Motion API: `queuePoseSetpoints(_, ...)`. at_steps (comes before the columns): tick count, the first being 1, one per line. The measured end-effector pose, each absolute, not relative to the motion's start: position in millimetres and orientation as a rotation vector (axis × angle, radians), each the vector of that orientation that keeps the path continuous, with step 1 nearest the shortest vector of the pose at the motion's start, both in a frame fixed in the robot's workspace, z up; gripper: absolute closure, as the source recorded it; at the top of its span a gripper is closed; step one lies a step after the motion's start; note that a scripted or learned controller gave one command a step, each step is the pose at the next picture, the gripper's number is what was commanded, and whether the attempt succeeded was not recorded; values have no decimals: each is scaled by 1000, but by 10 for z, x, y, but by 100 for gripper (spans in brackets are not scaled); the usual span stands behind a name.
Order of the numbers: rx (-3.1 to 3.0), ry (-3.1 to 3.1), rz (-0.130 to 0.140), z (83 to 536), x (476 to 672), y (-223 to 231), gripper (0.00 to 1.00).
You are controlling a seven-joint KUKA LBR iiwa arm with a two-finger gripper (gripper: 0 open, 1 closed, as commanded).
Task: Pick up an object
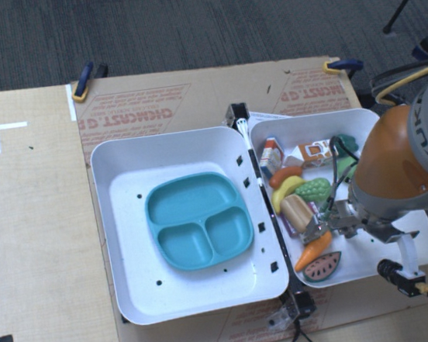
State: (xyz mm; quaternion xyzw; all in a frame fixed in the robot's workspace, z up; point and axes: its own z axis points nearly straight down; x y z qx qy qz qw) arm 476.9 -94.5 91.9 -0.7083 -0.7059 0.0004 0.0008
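Reaching in from your right, the arm (pixel 401 165) hangs over the right bin (pixel 382 257), and its end effector (pixel 320 225) sits low among the toy food there; you cannot tell from this angle how it is set. Just beside it lie a carrot (pixel 312 252), a watermelon slice (pixel 323 267), a tan cylinder (pixel 297 211), a banana (pixel 285 190) and a green corn cob (pixel 314 189). In the left bin (pixel 126 217) you see a teal divided plate (pixel 198 219). Both bins rest on the surface (pixel 37 252).
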Motion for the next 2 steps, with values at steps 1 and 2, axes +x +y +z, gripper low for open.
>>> queuePoseSetpoints(1,-2230,-2212,0,1014,4776,-948,100)
queuePoseSetpoints(2,-2222,-2222,0,1921,4885,-339,100)
